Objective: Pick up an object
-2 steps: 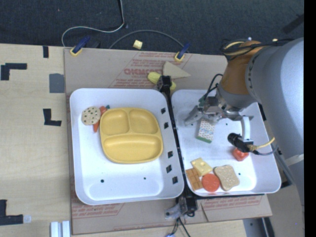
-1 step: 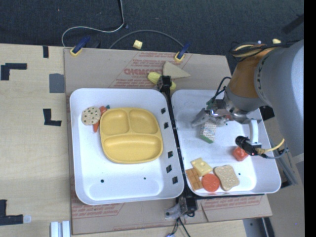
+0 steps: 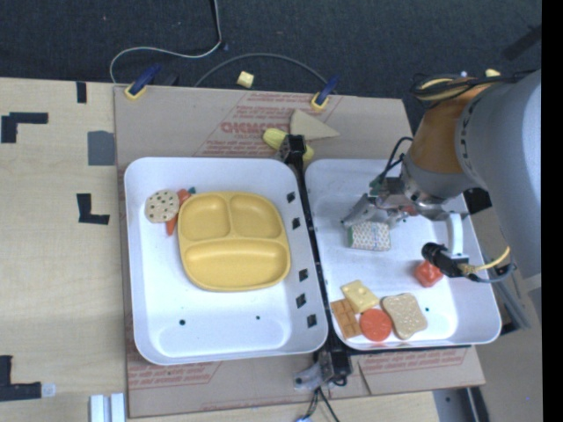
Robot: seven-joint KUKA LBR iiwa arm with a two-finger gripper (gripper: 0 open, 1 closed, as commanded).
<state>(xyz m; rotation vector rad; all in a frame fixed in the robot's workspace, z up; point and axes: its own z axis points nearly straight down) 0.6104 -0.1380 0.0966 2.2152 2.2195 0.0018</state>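
Toy foods (image 3: 380, 313) near checkered block (image 3: 369, 236).

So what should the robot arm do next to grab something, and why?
Probably lower straight down a little. The gripper sits in the right bin, just above a small checkered block, with nothing visibly between its fingers. The other toy foods, like the red piece, lie farther off.
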